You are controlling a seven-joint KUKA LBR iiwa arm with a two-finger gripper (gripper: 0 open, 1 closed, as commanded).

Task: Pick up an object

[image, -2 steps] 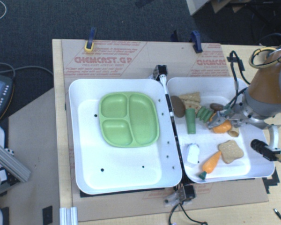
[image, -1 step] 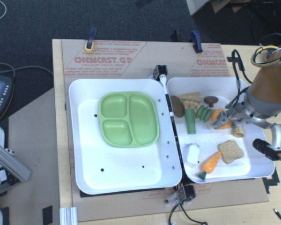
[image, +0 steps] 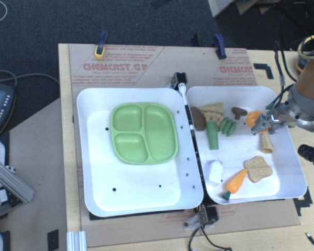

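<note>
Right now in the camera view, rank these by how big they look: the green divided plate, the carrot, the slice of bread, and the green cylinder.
1. Green divided plate, by far the largest.
2. Carrot and green cylinder: similar in length, too close to rank.
3. Slice of bread: shorter but broader, so its place against those two is unsure.

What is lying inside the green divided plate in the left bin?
The green divided plate shows three bare compartments with no item visible in them. The bin floor under the plate is covered, so that part cannot be seen. The toy food lies in the right bin.

arm low, gripper angled left
</note>
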